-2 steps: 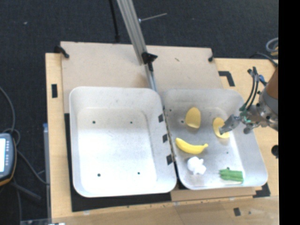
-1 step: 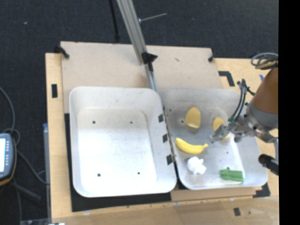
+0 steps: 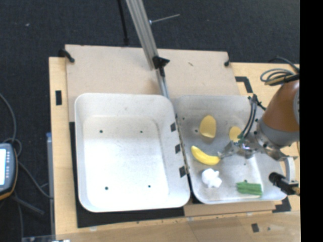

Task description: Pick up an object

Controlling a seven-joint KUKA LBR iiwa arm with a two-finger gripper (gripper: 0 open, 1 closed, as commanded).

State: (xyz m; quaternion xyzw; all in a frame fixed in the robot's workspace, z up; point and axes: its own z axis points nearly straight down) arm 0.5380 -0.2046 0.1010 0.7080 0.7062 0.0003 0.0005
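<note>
Two bins sit side by side on the worktop [image 3: 60,135]: the left bin [image 3: 126,150] at centre frame, the right bin [image 3: 222,195] toward the lower right. Inside the right bin, a banana [image 3: 204,156] lies mid-bin, a rounded piece [image 3: 208,126] above it, a crumpled lump [image 3: 211,178] below it, a flat block [image 3: 249,188] at lower right. The pincer [image 3: 242,147] hangs right of the banana.

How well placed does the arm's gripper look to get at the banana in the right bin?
Probably yes. The gripper hangs in the right bin just right of the banana, with bare bin floor between them. The white object lies close below the banana and might crowd a grasp.
</note>
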